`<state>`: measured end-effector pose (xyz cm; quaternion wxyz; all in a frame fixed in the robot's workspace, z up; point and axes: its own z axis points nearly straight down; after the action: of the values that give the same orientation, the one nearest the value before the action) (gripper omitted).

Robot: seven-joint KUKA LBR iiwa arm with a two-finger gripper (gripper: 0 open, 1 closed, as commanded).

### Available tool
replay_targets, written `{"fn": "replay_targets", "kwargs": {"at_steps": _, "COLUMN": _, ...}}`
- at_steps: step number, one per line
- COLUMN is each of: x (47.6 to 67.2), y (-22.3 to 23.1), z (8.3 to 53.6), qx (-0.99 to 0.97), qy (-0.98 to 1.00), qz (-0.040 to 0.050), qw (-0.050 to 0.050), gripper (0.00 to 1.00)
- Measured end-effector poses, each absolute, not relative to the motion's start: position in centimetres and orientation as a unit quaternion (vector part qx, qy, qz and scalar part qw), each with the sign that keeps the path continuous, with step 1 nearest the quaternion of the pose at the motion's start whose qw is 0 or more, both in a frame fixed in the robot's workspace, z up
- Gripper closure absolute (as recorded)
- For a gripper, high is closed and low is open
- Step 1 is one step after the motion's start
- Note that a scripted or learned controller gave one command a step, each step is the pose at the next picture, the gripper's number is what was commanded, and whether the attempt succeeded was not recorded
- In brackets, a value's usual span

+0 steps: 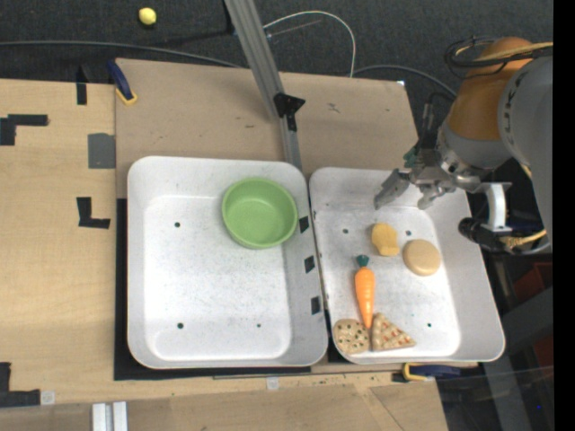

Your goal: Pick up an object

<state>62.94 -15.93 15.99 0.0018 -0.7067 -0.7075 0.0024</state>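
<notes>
gripper (pixel 406 197): fingers spread apart, nothing between them, over far end of right bin (pixel 476 321)
yellow food piece (pixel 384 238): right bin, just below gripper, apart from it
tan bun (pixel 421 257): beside the yellow piece
toy carrot (pixel 364 293): mid bin, lengthwise
waffle cookie (pixel 349 335), pizza slice (pixel 390 334): near edge, side by side
green bowl (pixel 260 212): left bin (pixel 162 268), far right corner

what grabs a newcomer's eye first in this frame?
Probably the green bowl, alone at the back of the left bin. Next, the cluster of toy food in the right bin: an orange carrot, two yellowish pieces beside it, and a waffle and pizza slice at the front edge. The open gripper hangs over that bin's back edge, with nothing between its fingers.
</notes>
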Motion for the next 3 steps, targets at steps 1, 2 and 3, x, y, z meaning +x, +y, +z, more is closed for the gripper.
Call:
{"fn": "replay_targets", "kwargs": {"at_steps": 1, "x": 63.0, "y": -16.6, "z": 11.2, "qx": -0.707, "qy": -0.707, "qz": 0.0025, "qw": 0.002, "gripper": 0.00}}
{"fn": "replay_targets", "kwargs": {"at_steps": 2, "x": 62.9, "y": -16.6, "z": 8.7, "qx": -0.706, "qy": -0.708, "qz": 0.0017, "qw": 0.001, "gripper": 0.00}}
{"fn": "replay_targets", "kwargs": {"at_steps": 3, "x": 63.0, "y": -16.5, "z": 9.8, "qx": -0.706, "qy": -0.708, "qz": 0.0014, "qw": 0.000, "gripper": 1.00}}
